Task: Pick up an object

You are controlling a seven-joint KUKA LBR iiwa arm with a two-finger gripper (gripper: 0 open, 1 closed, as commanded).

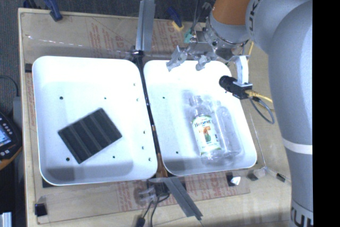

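Observation:
A clear plastic bottle [208, 127] with an orange and green label lies on its side in the right bin [170, 114], toward its near right part. A dark ribbed rectangular pad [90, 134] lies flat in the left bin [53, 77]. My gripper [188, 61] hangs over the far edge of the right bin, well above and beyond the bottle. Its two metal fingers stand apart with nothing between them.
A metal bar [144, 24] rises at the back between the two bins. Blue clamps [52, 8] hold the board's far edge. A black cable plug [234, 86] and wires hang off the wrist over the right bin's far right corner.

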